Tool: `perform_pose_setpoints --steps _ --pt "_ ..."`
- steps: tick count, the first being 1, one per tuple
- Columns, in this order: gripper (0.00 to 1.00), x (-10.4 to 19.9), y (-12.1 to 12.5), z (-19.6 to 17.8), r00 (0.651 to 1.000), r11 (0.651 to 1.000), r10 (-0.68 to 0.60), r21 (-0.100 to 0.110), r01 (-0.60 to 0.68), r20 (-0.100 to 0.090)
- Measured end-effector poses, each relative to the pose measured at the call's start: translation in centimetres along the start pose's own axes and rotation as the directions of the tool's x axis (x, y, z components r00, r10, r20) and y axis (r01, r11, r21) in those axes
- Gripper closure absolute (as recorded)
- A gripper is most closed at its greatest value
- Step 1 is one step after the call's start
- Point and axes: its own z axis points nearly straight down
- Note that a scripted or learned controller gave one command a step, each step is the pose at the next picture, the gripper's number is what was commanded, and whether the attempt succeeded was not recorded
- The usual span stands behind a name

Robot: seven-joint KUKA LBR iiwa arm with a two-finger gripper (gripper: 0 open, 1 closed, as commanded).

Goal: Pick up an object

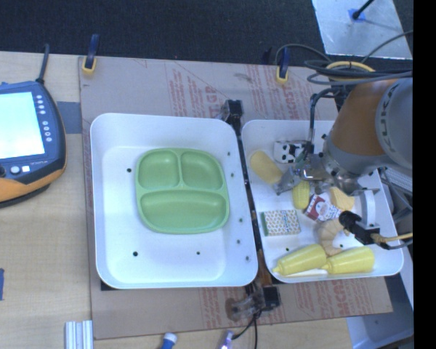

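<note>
End effector (303, 171) fingers' state indiscernible

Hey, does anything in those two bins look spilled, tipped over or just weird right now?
Nothing looks spilled or broken. The green plate sits flat in the left bin. The right bin is just cluttered: yellow pieces, a small patterned box and other bits lie jumbled together under the gripper.

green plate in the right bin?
No, the green divided plate lies in the left bin; the right bin holds the small items.
</note>
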Motion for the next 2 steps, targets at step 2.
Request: perform_pose_setpoints --steps 2 --pt "1.00 7.1 -1.7 -10.1 1.000 1.000 0.001 -0.001 -0.001 -0.002"
